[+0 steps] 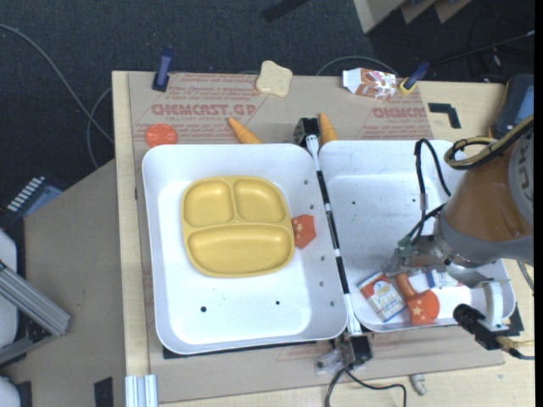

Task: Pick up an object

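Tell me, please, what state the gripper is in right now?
Gripper: cannot be told; it hangs low in the right bin, just above the small carton.

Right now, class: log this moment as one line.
arm: over right bin | pincer: above carton | yellow tray: left bin

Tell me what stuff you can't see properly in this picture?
- The hand: in the camera view it sits low in the right bin under the arm, too small and shadowed to judge its grip.
- The small carton and orange-red toy: too small to read or identify.
- The small red piece beside the yellow tray: too small to identify.
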Controlling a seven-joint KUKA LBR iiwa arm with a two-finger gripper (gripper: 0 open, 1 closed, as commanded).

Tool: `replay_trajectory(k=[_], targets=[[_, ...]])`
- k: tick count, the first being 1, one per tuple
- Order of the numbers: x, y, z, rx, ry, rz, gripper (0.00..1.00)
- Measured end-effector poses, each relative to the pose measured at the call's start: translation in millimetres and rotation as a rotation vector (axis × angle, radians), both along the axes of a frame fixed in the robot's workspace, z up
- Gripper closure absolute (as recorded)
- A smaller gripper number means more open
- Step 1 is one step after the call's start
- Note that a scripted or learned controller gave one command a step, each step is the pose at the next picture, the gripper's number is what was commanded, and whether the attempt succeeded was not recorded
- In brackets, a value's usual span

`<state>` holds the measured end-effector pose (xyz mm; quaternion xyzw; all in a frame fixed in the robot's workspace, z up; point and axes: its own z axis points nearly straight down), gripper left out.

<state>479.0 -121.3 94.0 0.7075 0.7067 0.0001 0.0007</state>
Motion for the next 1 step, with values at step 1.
replay_trajectory(k=[1], targets=[[34.9,66.4,91.1,0.002,-0.001,0.003,1.0]])
